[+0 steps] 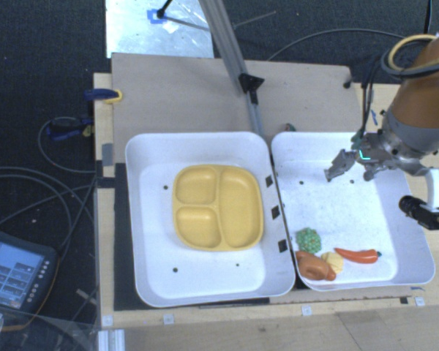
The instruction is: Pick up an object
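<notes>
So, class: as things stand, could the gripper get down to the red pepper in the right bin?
Probably yes. The gripper hangs above the right bin, and the red pepper lies near its front edge with bare floor around it; the broccoli sits apart to one side.

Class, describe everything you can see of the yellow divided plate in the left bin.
The yellow divided plate is a rounded-square tray, matte and plastic-looking, with three compartments: two smaller ones on its left side, one long one on its right. It lies flat, turned slightly, near the middle of the left bin, resting on the bin's white floor. Nothing lies in its compartments, and nothing else touches it.
</notes>
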Motion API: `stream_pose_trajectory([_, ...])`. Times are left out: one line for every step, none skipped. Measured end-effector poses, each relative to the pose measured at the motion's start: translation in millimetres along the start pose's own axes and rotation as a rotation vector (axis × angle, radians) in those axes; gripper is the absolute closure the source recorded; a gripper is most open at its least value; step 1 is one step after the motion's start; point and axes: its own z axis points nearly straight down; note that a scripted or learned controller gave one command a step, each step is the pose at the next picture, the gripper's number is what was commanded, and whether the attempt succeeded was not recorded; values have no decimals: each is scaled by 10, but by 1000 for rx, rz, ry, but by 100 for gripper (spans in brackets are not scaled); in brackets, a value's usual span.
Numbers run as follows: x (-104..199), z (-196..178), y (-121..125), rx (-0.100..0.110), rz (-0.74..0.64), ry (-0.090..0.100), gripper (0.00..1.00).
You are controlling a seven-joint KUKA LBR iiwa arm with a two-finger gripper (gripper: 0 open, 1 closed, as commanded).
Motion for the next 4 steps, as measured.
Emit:
stream_pose_trajectory([-88, 577, -11, 5, 3, -1, 0])
stream_pose_trajectory([-120, 1151, 66, 5, 2, 0, 0])
stream_pose_trajectory([-119, 1314, 70, 2, 2, -1, 0])
stream_pose_trajectory([-118, 1194, 83, -2, 3, 0, 100])
